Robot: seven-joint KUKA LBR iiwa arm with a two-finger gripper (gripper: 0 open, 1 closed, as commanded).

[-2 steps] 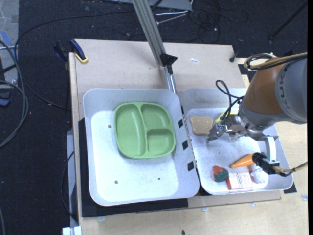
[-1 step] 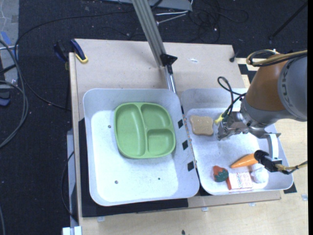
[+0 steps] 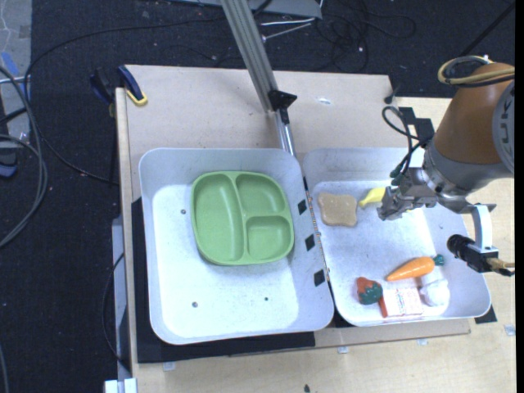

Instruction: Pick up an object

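Note:
In the right bin [image 3: 360, 166], my gripper [image 3: 388, 206] hangs low over the upper middle, at the end of the grey arm with the orange band [image 3: 479, 109]. A small yellow object [image 3: 372, 196] lies right against the gripper's left side; whether it is held I cannot see. A tan bread slice [image 3: 337, 210] lies just left of that. An orange carrot [image 3: 412, 268], a red and green fruit [image 3: 368, 290], a red and white box [image 3: 400, 302] and a white lump [image 3: 435, 291] sit in the bin's near right corner.
The left bin [image 3: 164, 301] holds a green divided plate [image 3: 243, 217] in its upper half. A slanted metal pole [image 3: 254, 47] crosses the bench's back edge above the bins' junction. Cables lie on the dark floor around the bench.

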